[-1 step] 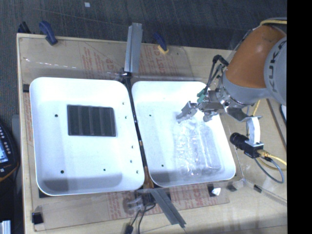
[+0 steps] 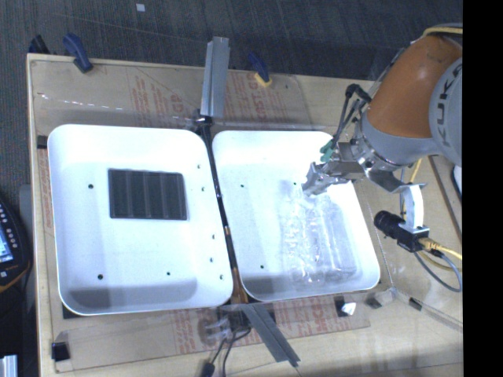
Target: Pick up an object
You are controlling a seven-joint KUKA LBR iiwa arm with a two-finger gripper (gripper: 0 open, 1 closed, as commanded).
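The approach step is judged in hand: the gripper (image 2: 318, 177) is poised at twelve o'clock of the clear plastic packet (image 2: 318, 238) in the right bin (image 2: 251, 234), its jaws' state cannot be told, and a descent onto the packet is called for next.

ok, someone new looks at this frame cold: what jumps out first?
Probably the arm's orange band at upper right, with the gripper low over the right bin. Next, the dark ribbed rectangular block lying flat in the left bin, stark against white. Last, the clear crinkled plastic item in the right bin just below the gripper, hard to make out against the floor.
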